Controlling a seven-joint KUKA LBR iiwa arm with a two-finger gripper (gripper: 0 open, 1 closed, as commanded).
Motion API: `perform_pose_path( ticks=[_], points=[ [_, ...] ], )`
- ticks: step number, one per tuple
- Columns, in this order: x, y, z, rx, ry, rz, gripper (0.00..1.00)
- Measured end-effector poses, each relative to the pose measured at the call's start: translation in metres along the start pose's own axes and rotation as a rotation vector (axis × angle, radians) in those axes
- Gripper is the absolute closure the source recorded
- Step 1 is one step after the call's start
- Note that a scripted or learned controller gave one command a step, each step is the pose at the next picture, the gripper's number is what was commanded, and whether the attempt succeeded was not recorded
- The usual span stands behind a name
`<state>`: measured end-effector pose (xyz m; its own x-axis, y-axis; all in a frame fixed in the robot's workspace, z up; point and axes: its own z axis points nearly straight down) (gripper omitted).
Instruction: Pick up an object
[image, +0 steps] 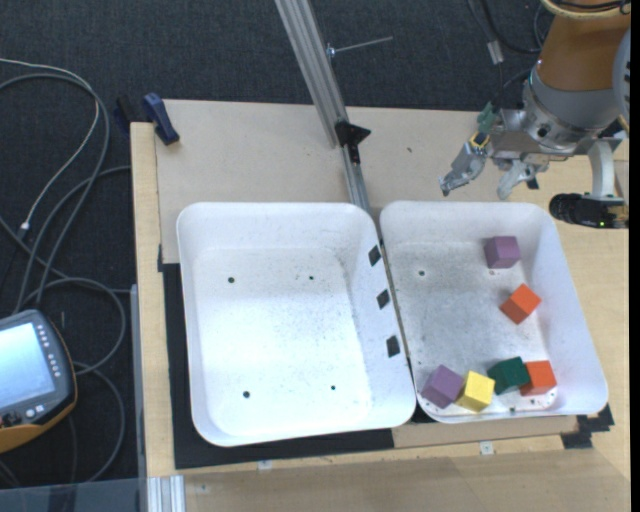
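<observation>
Six blocks lie in the right bin (575, 330). A purple block (501, 251) sits near the far right corner, and an orange block (520, 303) lies a little nearer, close to the right wall. The other four cluster along the near wall: a second purple block (442, 385) leftmost, a yellow block (477, 391) just beside it, then a green block (509, 374), and a second orange block (538, 377) touching the green one at the near right corner. The gripper (490, 180) hangs above the bare bench just beyond the right bin's far rim, well apart from every block and holding nothing. Its two fingers (460, 176) stand spread apart, pointing down and slightly toward the left. The arm comes in from the upper right; its orange band (585, 45) sits above the grey wrist (555, 125), and the whole limb tilts steeply downward, the wrist nearly over the bin's far right corner. The left bin (195, 300) lies alongside, its right wall touching the right bin's left wall, its floor speckled with dark flecks. A slanted metal rail (320, 85) runs from the top edge down to the gap between the bins. A blue clamp (160, 117) grips the bench's far left corner, and a handheld pendant (28, 375) lies on the dark floor at the left, amid cables (60, 170).
</observation>
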<state>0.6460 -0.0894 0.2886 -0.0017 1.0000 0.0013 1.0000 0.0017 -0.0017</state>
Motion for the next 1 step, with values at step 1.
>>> perform_pose_path(
  ticks=[1],
  points=[
    [-0.0639,-0.038,-0.0298,-0.003,-0.003,0.008,0.0]
  ],
)
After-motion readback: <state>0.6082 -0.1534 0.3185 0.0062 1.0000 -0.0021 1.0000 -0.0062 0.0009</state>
